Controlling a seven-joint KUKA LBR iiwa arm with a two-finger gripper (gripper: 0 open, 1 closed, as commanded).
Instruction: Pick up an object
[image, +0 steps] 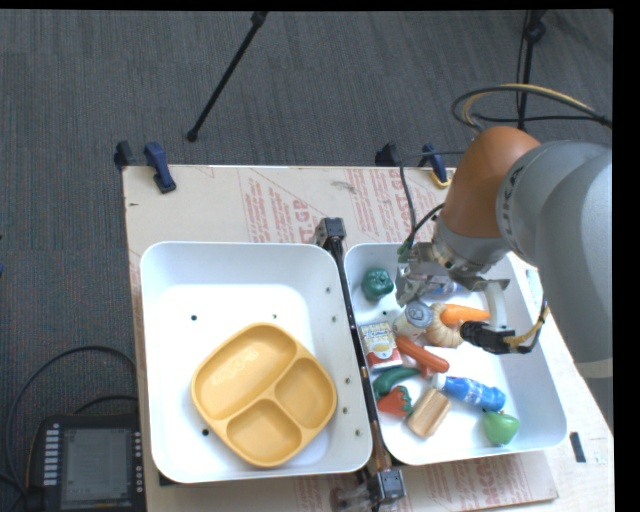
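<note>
The gripper (425, 300) hangs over the right bin (530, 420); its opening cannot be told (hidden underneath). The toy carrot (463, 314) looks light, rigid and slick, best pinched across its middle.

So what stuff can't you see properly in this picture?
- Gripper: camera view, the arm's wrist covers it from above, so open or shut is unclear.
- Toys under the gripper: partly hidden by it, in the right bin.
- Small carton: its label is too small to read.
- Arm: its upper part is cut off by the right edge.
</note>
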